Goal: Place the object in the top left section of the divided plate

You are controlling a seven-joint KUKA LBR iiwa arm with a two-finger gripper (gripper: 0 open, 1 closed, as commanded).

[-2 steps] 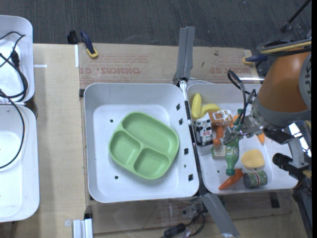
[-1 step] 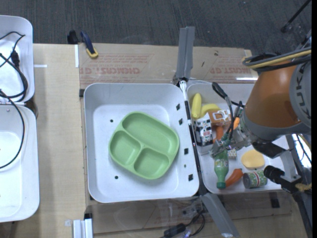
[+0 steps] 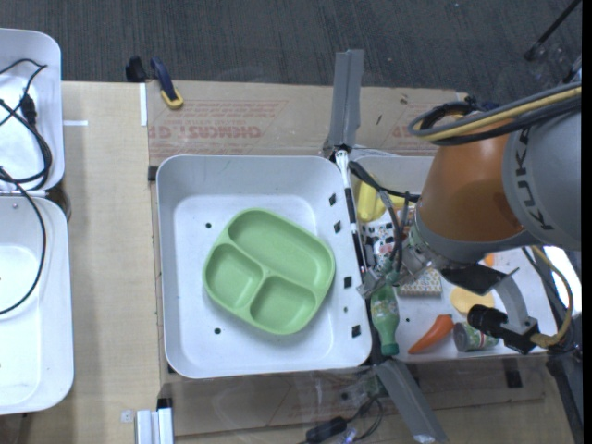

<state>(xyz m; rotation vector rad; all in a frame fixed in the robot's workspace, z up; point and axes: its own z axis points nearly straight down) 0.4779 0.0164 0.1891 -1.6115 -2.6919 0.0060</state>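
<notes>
Looking down on your bench, you have two white bins side by side. Your left bin (image 3: 176, 276) holds a green divided plate (image 3: 268, 271), lying flat near the middle, its three sections bare. Your right bin (image 3: 518, 345) is crowded: a green bottle (image 3: 385, 317) lies at its left wall near the divider, an orange carrot-shaped piece (image 3: 431, 335) sits just right of the bottle, a small can (image 3: 474, 338) lies right of that, a speckled sponge-like block (image 3: 421, 285) rests farther back, and a yellow item (image 3: 369, 202) shows at the far left corner. Your arm (image 3: 490, 183) hangs over the right bin, its orange band covering much of it. Your gripper (image 3: 396, 265) sits low just above the bottle's far end; whether it is clamped or spread you cannot tell, since the wrist hides it.
</notes>
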